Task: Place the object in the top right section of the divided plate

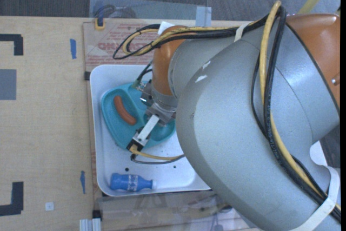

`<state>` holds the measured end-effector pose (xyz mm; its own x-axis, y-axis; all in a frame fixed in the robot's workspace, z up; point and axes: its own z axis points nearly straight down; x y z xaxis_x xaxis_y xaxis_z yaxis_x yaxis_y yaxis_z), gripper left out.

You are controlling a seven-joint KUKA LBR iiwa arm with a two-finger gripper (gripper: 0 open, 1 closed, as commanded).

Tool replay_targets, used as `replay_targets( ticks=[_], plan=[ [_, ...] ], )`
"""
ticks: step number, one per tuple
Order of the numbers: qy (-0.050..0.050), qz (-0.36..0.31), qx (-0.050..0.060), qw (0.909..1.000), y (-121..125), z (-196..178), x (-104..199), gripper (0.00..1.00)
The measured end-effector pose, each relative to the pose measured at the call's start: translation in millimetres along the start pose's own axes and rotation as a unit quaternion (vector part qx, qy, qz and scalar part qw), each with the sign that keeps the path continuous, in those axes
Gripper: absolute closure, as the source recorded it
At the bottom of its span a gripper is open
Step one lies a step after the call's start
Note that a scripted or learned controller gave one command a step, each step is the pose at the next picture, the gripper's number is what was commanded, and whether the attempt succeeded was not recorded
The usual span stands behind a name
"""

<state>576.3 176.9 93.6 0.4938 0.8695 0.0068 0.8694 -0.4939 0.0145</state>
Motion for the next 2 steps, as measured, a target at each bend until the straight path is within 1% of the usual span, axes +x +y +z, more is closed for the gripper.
replay_targets(
  ticks=[1,2],
  plan=[
    [-0.018,-0.100,0.033,0.9942,23.8,1.4,10.9,1.00],
    [-0.029,-0.167,0.030,0.9851,20.6,2.3,22.4,1.00]
  ],
)
